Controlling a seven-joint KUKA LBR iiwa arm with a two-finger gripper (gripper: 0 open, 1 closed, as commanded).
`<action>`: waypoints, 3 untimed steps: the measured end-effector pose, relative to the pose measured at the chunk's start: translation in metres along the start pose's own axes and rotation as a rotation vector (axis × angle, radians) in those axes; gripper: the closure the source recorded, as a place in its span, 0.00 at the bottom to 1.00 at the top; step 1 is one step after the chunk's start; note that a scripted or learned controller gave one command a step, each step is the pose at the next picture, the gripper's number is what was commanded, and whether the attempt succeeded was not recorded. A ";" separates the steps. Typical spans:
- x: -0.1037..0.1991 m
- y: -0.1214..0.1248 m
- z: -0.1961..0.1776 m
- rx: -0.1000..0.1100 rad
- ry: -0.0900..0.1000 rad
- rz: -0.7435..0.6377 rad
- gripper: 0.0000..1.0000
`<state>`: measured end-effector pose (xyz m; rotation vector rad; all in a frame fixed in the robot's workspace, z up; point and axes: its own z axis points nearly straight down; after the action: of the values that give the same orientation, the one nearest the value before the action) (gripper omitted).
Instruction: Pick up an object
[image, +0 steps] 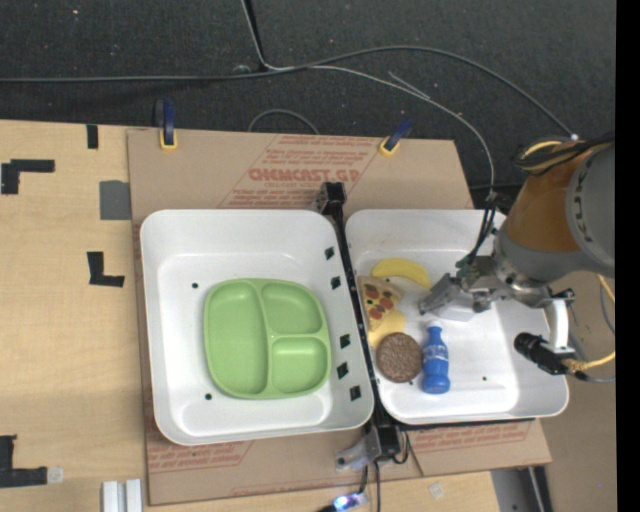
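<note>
The right bin (500, 395) holds several toy foods. A yellow banana (402, 270) lies near its back left. A pizza slice (379, 298) lies beside the divider, with a yellow piece (388, 323) just in front of it. A brown round cookie (399, 357) sits nearer the front, and a blue bottle (435, 361) lies to its right. My gripper (434, 299) hangs low over the middle of this bin, just right of the banana and above the bottle's cap. Nothing is seen in it.
The left bin (170, 250) holds a green divided plate (266, 336). A black divider (343, 290) with clips runs between the bins. The grey arm with its orange band (545, 215) comes in from the right, and cables trail over the right bin's far side.
</note>
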<state>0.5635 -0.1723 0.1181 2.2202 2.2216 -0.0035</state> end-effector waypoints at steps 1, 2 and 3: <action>-0.003 0.004 0.013 -0.015 -0.006 0.001 0.00; -0.003 0.007 0.002 -0.025 -0.011 0.000 1.00; -0.004 0.010 -0.041 -0.003 0.001 -0.001 1.00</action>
<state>0.5738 -0.1767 0.1586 2.2184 2.2215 0.0015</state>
